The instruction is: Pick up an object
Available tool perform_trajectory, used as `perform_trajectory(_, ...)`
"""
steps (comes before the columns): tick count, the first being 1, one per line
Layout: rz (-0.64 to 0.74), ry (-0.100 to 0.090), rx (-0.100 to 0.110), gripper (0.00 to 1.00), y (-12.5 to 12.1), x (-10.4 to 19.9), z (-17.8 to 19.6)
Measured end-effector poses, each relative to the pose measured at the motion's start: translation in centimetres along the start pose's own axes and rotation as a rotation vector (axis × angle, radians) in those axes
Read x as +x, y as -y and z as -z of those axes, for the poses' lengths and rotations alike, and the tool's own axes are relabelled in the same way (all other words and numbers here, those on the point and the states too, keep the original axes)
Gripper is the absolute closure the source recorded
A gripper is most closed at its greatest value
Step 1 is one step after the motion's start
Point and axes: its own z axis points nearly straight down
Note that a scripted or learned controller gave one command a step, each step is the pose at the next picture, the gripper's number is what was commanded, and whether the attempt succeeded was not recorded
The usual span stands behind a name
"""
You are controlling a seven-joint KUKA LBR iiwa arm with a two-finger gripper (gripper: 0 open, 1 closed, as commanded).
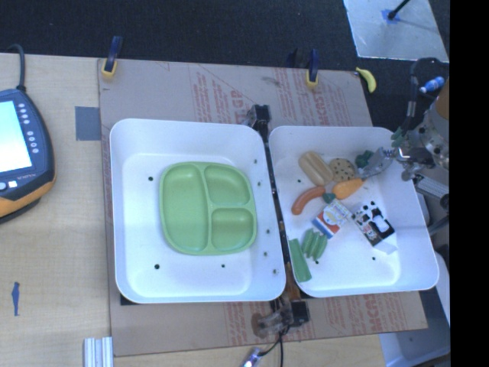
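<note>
Wooden bench, two white bins side by side. Left bin: green divided tray centred, bare floor all round. Right bin: toy food cluster mid-floor, lower right open; gripper at upper right rim, finger spread unclear.

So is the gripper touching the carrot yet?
Cannot tell. In the camera view the gripper sits just above-right of the carrot, too close and blurred to show contact or a gap.
</note>
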Motion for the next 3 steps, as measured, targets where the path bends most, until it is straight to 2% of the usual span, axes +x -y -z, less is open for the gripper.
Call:
perform_trajectory(1, 0.001, 0.005, -0.008, 0.0, -3.6, 4.8, -9.8)
perform_trajectory(2, 0.001, 0.002, 0.002, 0.0, 0.3, 2.9, -10.4)
perform_trajectory(3, 0.002, 0.001, 0.003, 1.0, 0.3, 2.9, -9.4)
